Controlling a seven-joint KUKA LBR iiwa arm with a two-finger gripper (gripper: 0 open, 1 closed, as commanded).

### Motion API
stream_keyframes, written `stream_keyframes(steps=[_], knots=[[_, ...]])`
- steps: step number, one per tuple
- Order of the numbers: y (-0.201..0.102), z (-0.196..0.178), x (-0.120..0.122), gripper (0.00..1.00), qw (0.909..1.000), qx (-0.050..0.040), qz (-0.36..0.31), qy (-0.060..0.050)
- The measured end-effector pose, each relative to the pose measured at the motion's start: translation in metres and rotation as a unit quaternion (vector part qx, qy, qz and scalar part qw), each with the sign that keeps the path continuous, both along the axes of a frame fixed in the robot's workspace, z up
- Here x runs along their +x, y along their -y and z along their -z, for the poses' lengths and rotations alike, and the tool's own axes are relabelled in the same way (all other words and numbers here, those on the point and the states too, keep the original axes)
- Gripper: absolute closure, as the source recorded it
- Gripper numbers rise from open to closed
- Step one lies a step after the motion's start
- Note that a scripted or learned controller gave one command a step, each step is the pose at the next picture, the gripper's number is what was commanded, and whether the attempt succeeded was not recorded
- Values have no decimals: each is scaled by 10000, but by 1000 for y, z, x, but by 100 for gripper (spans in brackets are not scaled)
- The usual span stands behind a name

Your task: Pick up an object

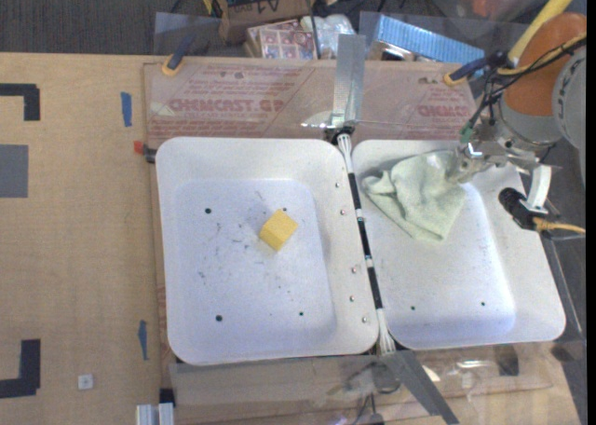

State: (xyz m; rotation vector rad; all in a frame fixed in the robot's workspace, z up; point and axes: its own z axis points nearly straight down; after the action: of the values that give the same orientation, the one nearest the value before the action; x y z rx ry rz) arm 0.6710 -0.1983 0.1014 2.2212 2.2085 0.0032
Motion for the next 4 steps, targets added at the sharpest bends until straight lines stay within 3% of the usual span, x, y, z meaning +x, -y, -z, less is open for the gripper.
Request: stream_keyframes(steps=[1, 2, 3, 4], knots=[[-6, 1, -4, 100, 10000, 18, -10, -36], [-3, -7, -24, 100, 9996, 22, -278, -37], [-19, 7, -17, 100, 9996, 21, -288, -34], [-15, 10, -7, 100, 9991, 1, -422, 9]])
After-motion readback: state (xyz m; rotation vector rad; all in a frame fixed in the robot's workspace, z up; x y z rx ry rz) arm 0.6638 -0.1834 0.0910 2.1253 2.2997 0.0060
